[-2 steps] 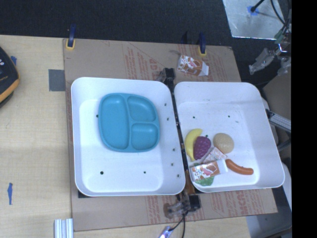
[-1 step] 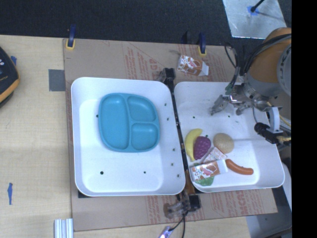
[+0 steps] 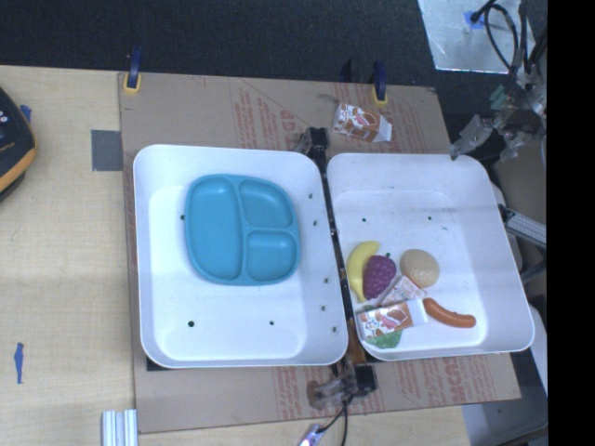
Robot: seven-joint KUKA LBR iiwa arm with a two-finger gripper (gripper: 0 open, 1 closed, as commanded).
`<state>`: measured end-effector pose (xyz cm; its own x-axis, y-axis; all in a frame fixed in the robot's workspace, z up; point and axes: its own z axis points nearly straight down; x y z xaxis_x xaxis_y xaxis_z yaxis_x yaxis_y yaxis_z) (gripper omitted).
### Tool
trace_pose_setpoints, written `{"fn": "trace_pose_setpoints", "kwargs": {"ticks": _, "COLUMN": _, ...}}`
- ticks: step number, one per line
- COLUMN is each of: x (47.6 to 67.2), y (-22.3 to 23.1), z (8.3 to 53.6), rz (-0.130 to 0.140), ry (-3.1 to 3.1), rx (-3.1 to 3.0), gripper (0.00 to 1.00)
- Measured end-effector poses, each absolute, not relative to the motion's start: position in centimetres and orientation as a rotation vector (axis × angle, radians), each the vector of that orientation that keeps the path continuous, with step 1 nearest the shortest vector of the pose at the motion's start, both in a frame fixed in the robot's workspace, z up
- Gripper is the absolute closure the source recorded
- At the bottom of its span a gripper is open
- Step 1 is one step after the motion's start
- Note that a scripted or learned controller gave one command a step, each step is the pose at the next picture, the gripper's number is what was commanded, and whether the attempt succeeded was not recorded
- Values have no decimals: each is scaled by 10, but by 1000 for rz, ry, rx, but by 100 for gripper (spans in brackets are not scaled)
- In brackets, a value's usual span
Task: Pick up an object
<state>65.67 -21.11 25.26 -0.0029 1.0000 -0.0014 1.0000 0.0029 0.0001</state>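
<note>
The arm sits at the upper right of the frame, its gripper just off the right bin's far corner; I can't tell whether the jaws are open or closed. Low in that bin cluster a banana, grapes, potato, sausage and two packets. A blue plate lies in the left bin.

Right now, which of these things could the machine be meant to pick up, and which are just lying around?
For the job:
banana
grapes
bun
sausage
two packets
right bin holding them all

Lying about:
blue plate in the left bin
packet on the cardboard
yellow device
</note>
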Motion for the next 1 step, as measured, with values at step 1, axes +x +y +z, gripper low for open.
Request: {"fn": "trace_pose_setpoints", "kwargs": {"ticks": 1, "x": 635, "y": -212, "z": 311, "rz": -2, "ry": 2224, "rx": 2219, "gripper": 0}}
